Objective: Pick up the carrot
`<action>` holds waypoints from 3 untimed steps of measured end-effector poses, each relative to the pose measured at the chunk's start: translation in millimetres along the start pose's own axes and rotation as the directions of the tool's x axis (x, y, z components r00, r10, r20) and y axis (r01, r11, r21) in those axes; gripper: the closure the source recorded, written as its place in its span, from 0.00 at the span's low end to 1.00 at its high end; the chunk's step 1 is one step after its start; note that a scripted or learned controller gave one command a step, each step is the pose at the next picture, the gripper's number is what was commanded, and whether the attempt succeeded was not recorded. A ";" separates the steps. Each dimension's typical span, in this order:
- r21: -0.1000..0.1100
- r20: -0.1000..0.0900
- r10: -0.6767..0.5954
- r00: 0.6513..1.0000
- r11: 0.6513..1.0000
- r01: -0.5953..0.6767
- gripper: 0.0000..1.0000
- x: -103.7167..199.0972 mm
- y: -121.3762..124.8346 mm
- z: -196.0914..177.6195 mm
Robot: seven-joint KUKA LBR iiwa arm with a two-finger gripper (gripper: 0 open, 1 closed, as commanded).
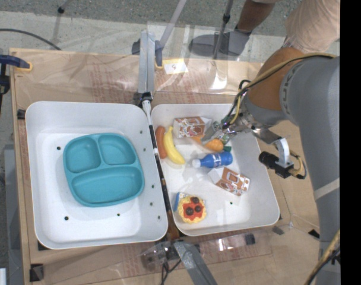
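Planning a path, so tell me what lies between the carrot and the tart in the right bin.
In the camera view, the blue bottle lies between the carrot and the tart.

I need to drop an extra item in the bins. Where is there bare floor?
Left bin: bare strips all round the blue plate, widest along the near edge. Right bin: bare near-right corner, between the pastry and right wall. Crowded far end: gripper, carrot, bottle, banana.

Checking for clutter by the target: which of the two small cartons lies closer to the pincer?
The carton at the right bin's far edge, beside the carrot under the pincer; the other carton lies beyond the blue bottle.
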State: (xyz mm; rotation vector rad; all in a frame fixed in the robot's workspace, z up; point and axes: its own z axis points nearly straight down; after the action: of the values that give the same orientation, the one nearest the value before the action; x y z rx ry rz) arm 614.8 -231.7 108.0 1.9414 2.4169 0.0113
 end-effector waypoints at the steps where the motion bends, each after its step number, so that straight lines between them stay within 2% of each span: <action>1: 0.002 -0.004 -0.082 0.997 0.997 0.082 0.00 6.2 0.5 0.7; 2: 0.036 -0.025 0.126 0.992 0.992 -0.125 0.00 55.2 3.5 18.8; 3: 0.027 -0.035 -0.214 0.976 0.976 0.215 0.00 41.0 -23.6 19.5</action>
State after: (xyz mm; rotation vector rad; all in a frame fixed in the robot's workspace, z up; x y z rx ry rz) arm 583.6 -197.2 86.7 1.6929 2.6492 -0.0020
